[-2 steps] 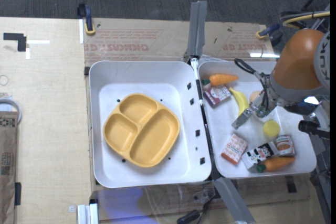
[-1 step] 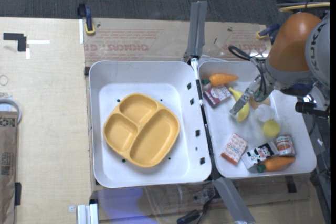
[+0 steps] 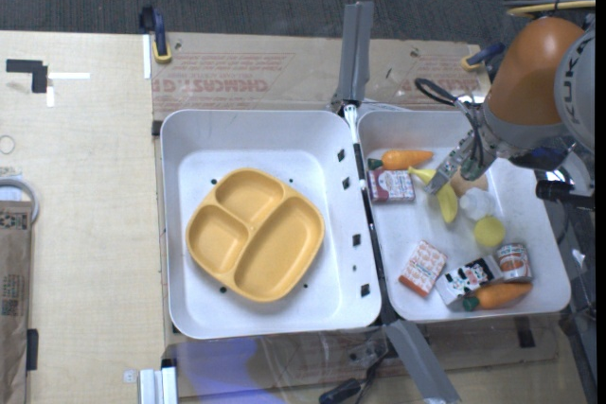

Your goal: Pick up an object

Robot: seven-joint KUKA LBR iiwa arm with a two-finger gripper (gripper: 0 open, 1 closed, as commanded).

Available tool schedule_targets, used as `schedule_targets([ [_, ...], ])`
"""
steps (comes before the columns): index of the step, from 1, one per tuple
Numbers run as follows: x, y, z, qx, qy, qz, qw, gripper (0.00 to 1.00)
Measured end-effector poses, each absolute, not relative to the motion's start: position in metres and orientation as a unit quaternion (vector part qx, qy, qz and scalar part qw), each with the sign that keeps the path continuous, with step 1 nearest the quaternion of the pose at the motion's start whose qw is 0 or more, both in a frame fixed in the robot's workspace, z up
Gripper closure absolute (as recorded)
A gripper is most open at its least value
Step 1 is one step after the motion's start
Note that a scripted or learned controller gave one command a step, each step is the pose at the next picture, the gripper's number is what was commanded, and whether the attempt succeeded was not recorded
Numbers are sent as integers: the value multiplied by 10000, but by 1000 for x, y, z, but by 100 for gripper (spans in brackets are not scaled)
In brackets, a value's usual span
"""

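Observation:
My gripper [image 3: 456, 175] hangs low in the right bin [image 3: 559, 284], near its back middle, with the fingers spread open and nothing between them. Just under its fingertips lies a yellow banana [image 3: 447, 205], and a crumpled white item [image 3: 478, 202] sits beside that. An orange carrot [image 3: 407, 159] and a dark red packet [image 3: 391, 186] lie to the gripper's left. In front of it rests a yellow lemon [image 3: 490, 230].
Toward the bin's front are a pink-orange packet [image 3: 422, 267], a small can [image 3: 512, 260], a black-and-white carton [image 3: 469, 279] and a second carrot [image 3: 500, 294]. The left bin [image 3: 189, 307] holds a yellow divided plate [image 3: 256, 234]. A grey post [image 3: 356, 52] stands behind the bins.

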State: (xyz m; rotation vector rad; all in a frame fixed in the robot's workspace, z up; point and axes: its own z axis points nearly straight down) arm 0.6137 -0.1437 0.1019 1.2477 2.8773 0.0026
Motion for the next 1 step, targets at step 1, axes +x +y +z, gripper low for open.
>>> schedule_targets([
  [1, 617, -54, 192, 4220, 9066, 0, 9, 100],
])
